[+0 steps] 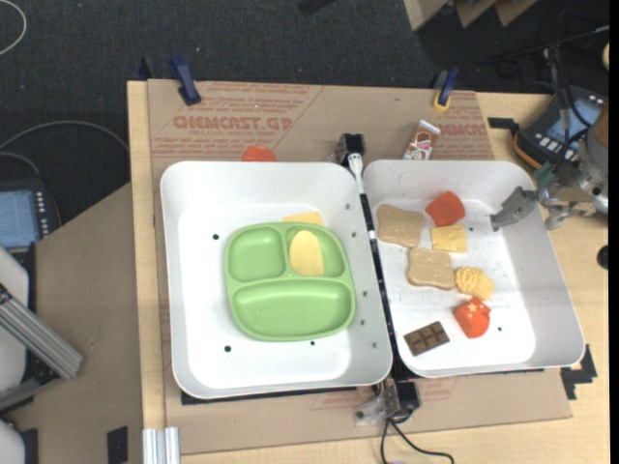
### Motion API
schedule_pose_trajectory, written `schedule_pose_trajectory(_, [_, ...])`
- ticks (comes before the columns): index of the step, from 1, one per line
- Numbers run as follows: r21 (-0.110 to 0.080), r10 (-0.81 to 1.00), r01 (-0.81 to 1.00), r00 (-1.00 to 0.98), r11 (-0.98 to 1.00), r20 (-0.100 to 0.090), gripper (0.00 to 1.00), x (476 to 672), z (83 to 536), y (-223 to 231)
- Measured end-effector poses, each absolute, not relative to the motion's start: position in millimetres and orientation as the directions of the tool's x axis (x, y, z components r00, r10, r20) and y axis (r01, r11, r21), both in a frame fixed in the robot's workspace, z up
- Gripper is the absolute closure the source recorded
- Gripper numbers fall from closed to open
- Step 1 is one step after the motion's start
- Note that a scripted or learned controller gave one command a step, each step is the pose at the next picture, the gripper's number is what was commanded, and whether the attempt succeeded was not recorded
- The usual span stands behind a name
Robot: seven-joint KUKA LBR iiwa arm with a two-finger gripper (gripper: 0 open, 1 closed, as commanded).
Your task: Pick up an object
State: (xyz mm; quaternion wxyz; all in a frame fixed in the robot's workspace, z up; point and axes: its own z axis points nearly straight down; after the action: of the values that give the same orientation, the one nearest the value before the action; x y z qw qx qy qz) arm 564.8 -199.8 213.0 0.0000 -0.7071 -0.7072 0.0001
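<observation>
At the near corner of the right bin [542, 351] a brown chocolate bar [427, 337] is seen lying flat, with a red strawberry-like piece [472, 318] just beside it. A waffle-patterned yellow piece [472, 280] lies just behind that piece and is partly overlapped by one slice of bread [431, 268]. Farther in, a yellow cheese square [448, 239] is touched by a red tomato-like piece [445, 208], and a second bread slice [400, 225] lies near the divider. In the left bin [184, 259] a green compartment plate [288, 281] is set; a yellow oval [306, 252] rests in its far right compartment, and a yellow slice [303, 218] is partly hidden behind its rim. The gripper [510, 211] is seen at the right bin's far right edge, with nothing between its fingers; whether they are spread or closed cannot be told. The arm is cut off at the picture's right edge. Beyond the bins a small carton [422, 142] lies on the board.
</observation>
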Motion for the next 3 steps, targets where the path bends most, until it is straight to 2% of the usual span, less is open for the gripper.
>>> schedule_pose_trajectory(1, [-0.006, 1.000, 1.000, -0.007, 0.007, 0.004, 0.00, 607.2, 77, -143])
schedule_pose_trajectory(2, [0.012, 1.000, 1.000, -0.001, 0.001, -0.005, 1.00, 610.3, 100, -149])
schedule_pose_trajectory(3, [0.007, 1.000, 1.000, -0.001, 0.001, -0.003, 0.00, 608.8, 97, -148])
